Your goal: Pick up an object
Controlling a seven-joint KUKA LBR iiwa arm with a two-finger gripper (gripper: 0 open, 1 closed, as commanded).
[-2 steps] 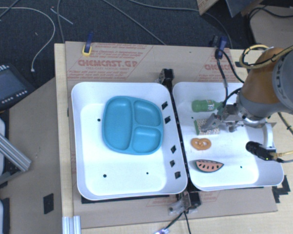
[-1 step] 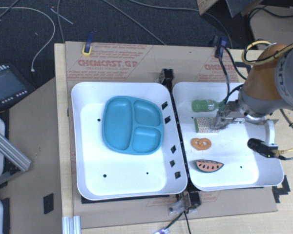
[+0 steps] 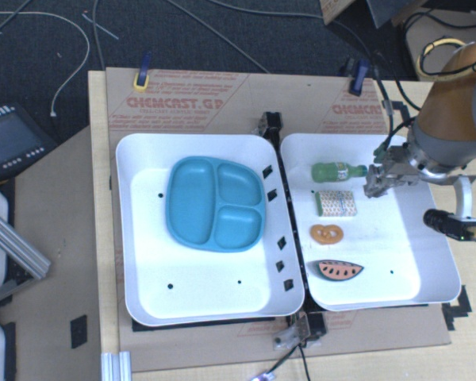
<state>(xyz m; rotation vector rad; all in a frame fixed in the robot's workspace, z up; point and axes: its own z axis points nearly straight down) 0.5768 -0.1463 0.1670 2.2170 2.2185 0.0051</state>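
My jaws (image 3: 374, 182) hang low over the right bin (image 3: 428, 276), just beside the cap end of the green bottle (image 3: 337, 171); I cannot tell how they stand. Below the bottle lie a patterned block (image 3: 335, 204), a pretzel (image 3: 327, 233) and a watermelon slice (image 3: 339, 271). A blue tray (image 3: 215, 203) sits in the left bin (image 3: 198, 288).

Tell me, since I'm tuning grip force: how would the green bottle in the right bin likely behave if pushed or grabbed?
The green bottle lies on its side, so a sideways push would probably make it roll. It looks like a small plastic toy, likely light and stiff. Its rounded, smooth body might slip from the claw unless gripped across the middle.
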